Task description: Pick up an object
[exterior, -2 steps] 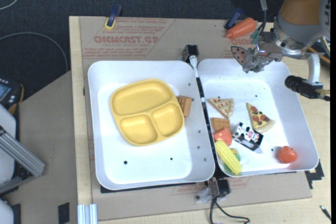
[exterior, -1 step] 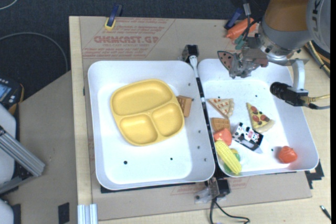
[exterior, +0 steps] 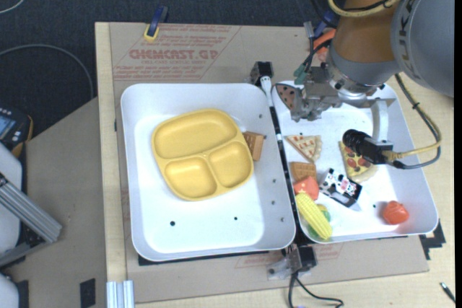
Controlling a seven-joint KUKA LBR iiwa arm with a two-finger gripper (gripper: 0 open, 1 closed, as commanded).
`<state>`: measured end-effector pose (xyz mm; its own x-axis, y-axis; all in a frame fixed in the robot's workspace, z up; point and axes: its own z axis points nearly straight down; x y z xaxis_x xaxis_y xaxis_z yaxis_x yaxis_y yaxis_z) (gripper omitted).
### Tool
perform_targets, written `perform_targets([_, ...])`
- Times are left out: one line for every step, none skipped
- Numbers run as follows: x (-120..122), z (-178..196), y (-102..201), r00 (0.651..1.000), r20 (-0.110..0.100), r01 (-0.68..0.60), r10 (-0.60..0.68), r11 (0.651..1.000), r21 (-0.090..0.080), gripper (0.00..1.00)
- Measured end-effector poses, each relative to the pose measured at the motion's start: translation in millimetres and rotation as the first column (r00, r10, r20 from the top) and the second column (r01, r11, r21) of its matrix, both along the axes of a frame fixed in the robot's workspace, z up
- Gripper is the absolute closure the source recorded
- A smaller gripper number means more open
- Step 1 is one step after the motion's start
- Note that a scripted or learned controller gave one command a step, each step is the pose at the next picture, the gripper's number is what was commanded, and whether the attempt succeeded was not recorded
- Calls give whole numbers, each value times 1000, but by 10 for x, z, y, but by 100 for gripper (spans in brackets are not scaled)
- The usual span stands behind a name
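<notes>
The tabletop (exterior: 180,54) carries a printed brown sheet with a blue-and-yellow clamp (exterior: 154,24) at its far edge. On it, the left bin (exterior: 144,227) holds a yellow divided plate (exterior: 202,154) lying flat, with a small brown piece (exterior: 253,144) touching the plate's right rim. The right bin (exterior: 415,184) sits against it and holds the loose toys. Near the dividing wall are a pizza slice (exterior: 304,146), a brown block (exterior: 303,170) below it, a red-orange piece (exterior: 306,186) and then a corn cob (exterior: 314,216) in the near corner. Further right lie a small black-and-white item (exterior: 341,188), a yellow wedge with red spots (exterior: 356,162) and — well apart, near the right wall — an orange-red tomato (exterior: 394,212). The pincer (exterior: 307,112) hangs over the far left corner of the right bin, just beside a dark spotted wedge (exterior: 287,94) — whether it is spread or pressed together cannot be told, and nothing is seen pinched in it.
</notes>
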<state>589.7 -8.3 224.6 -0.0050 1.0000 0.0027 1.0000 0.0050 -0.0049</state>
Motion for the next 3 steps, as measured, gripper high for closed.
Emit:
perform_targets([-103, -50, 449, 1000, 1, 0, 0, 1000, -1, 100])
perform_targets([-257, -63, 672, 1000, 1, 2, -2, 1000, -1, 100])
perform_targets([-188, -60, 678, 1000, 6, 4, -4, 1000, -2, 100])
